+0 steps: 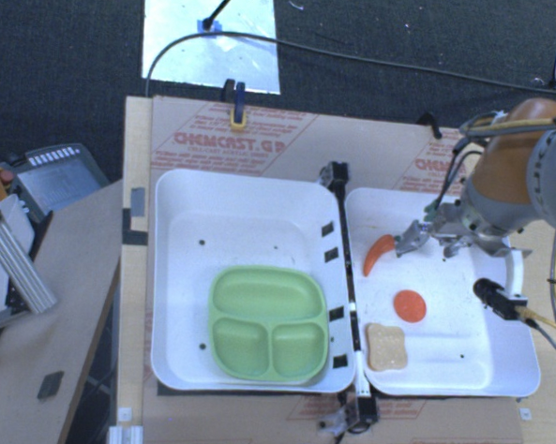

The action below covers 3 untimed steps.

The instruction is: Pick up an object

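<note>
- Camera view from above, at a slant: two shallow white bins side by side on a bench, left bin [180, 210] and right bin [514, 362], split by a dark divider strip [342, 286].
- Lying in the left bin, toward its near edge: a green divided plate [267, 324] with three compartments, flat on the floor.
- Scattered in the right bin: an orange-red curved piece [377, 253] near the divider, a round red slice [409, 306] lower and a little to the right, and a tan slice of toast [386, 347] in the near left corner, close to the divider.
- All three pieces apart from one another, none touching.
- Reaching in from the right: a grey arm [555, 177] with an orange band [508, 151] above the wrist.
- Poised over the far part of the right bin: the gripper [410, 240], tip just beside the right end of the orange-red curved piece.
- Nothing seen between the fingers; contact with the curved piece impossible to judge from this angle.
- Cannot tell whether the pincer is released or clenched.
- Clipped at the far edge of the board behind the bins: a yellow clamp [238, 109].
</note>
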### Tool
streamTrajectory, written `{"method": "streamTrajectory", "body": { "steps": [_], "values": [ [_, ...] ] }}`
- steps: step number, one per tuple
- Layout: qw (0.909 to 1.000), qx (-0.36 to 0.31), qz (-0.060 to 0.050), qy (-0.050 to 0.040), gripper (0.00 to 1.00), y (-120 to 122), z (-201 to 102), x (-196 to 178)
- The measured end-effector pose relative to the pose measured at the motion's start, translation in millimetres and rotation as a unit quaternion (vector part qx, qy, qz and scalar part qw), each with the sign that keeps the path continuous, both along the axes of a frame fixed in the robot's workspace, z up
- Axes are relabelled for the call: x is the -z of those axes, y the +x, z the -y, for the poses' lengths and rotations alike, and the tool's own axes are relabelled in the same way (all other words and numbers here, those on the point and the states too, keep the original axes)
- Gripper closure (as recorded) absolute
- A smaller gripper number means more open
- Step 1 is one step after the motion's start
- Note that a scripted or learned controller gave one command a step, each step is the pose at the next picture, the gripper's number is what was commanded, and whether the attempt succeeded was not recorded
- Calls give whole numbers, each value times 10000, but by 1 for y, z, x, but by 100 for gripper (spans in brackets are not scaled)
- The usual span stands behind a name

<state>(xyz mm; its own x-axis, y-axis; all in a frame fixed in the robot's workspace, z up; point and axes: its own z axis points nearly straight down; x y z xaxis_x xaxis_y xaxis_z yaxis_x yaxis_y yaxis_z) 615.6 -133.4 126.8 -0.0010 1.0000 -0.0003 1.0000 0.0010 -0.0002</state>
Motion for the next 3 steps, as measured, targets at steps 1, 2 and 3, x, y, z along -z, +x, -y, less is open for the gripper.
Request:
{"method": "streamTrajectory", "body": {
  "steps": [1, 2, 3],
  "values": [
    [10000, -3, 22, -3, 100, 1, 0, -13],
    [10000, -11, 36, -6, 100, 11, 6, -64],
    [10000, -15, 24, -1, 100, 13, 6, -88]
  ]
}}
